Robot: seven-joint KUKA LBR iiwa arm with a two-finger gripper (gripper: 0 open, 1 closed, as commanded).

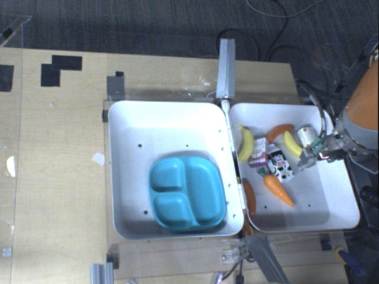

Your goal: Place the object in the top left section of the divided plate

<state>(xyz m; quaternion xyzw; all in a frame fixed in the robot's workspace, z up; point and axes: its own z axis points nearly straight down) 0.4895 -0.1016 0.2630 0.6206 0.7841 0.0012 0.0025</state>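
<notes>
A robotics lab: a pale wooden bench (53, 158) carries two white bins (127, 176) clamped by metal brackets (227, 70), black tape markers (59, 68) stuck on it, loose cables (278, 7) trailing over dark carpet (118, 10), and plastic toy food (278, 191) as test objects.

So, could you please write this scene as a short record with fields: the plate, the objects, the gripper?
plate: blue plastic divided plate, three sections, in left white bin
plate contents: nothing in any section
right white bin: two yellow toy bananas, orange toy carrot, small printed packets, reddish sausage-shaped toys
gripper: over the right bin, beside one banana
task state: not yet done
</notes>
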